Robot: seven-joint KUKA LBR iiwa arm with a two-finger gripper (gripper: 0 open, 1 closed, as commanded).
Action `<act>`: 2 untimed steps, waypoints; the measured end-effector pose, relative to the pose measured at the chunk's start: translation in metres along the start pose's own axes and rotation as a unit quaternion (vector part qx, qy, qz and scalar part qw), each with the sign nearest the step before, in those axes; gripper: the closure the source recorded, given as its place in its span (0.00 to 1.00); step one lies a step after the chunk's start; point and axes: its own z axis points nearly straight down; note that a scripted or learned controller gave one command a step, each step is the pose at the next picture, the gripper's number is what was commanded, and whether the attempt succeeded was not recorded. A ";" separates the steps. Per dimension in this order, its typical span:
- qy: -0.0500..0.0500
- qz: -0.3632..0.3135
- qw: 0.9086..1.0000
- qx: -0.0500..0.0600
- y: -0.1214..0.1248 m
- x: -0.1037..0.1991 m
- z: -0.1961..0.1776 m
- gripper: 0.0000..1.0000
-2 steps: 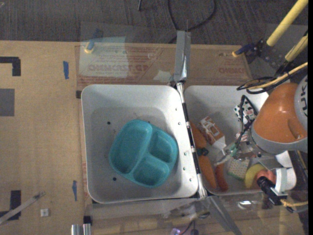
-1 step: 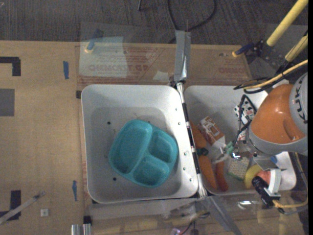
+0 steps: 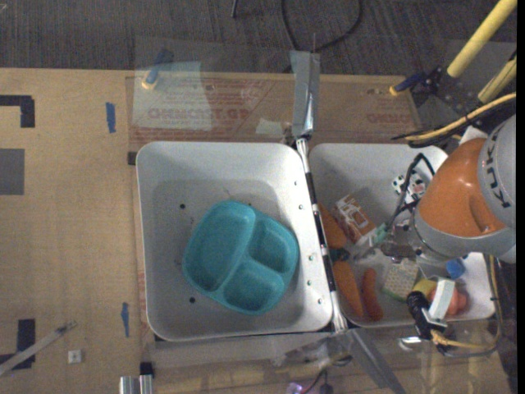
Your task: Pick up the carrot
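The brown bench (image 3: 66, 245) bears two white bins (image 3: 156, 220) side by side, touching.

A teal, three-compartment plastic tray (image 3: 240, 257) looks smooth with a soft, dull sheen, lying in the left shallow white plastic bin (image 3: 156, 220), whose walls look smooth and matt. The right white plastic bin (image 3: 344, 167), at 3 o'clock from it, has the same finish. An orange, tapered plastic-looking carrot (image 3: 349, 288) there appears smooth and slightly glossy. The flat tan counter (image 3: 66, 245) looks like matt cardboard or wood. At its 12 o'clock edge lies a clear, glossy plastic sheet (image 3: 197, 97). The arm's rounded orange band (image 3: 461, 194) is smooth and shiny, above matt grey casing (image 3: 459, 240).
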 end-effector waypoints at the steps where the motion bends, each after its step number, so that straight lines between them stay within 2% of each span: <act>1: -0.004 0.004 1.000 -0.002 0.001 -0.005 -0.011 1.00; 2: 0.002 0.064 0.998 0.018 0.113 0.058 -0.086 1.00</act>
